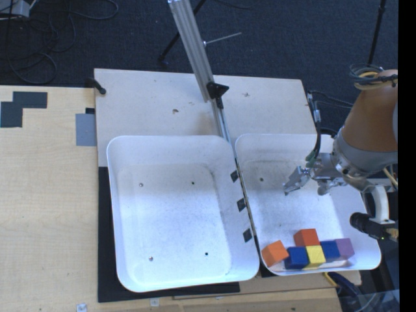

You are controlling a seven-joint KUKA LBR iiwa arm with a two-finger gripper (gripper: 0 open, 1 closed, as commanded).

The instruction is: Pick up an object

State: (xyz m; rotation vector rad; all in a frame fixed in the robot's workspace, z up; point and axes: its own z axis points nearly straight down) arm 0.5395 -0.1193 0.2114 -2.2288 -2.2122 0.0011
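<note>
Several small blocks lie clustered at the near end of the right bin (260, 155): an orange block (275, 251), a red-orange block (306, 237), a blue block (297, 258), a yellow block (315, 255), a second blue block (330, 249) and a purple block (344, 246). My gripper (307, 184) hovers over the middle of the right bin, well behind the blocks and apart from them. Its fingers stand open with nothing between them. The arm's orange band (376, 112) rises at the right edge.
The left bin (123, 174) sits beside the right one, with a dark divider (239, 194) between them. A slanted aluminium bar (195, 51) rises behind the bins over the white bench board (149, 103). A wooden surface (45, 194) lies to the left.
</note>
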